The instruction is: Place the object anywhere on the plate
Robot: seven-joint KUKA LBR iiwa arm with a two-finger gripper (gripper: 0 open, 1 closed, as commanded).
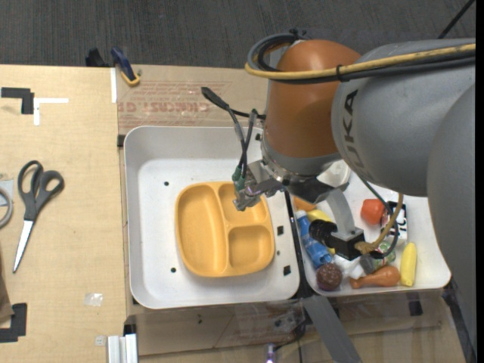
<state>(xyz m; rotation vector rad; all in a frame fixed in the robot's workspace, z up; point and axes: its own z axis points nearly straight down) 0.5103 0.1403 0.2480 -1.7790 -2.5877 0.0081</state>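
A yellow plate (206, 233) with three compartments lies in the left white bin (144, 225). My gripper (243, 197) hangs low over the plate's upper right compartment, near the inner divider. The grey arm with its orange band reaches in from the right and covers the bin's back right corner. I see no object clearly between the fingertips, and the plate's visible compartments are bare.
The right bin (437, 274) holds several toy foods: a red tomato (373, 211), a yellow corn-like piece (408, 264), a brown drumstick (376, 279), a dark round fruit (329, 277) and a blue piece (316, 249). Scissors (32, 203) lie on the bench at far left.
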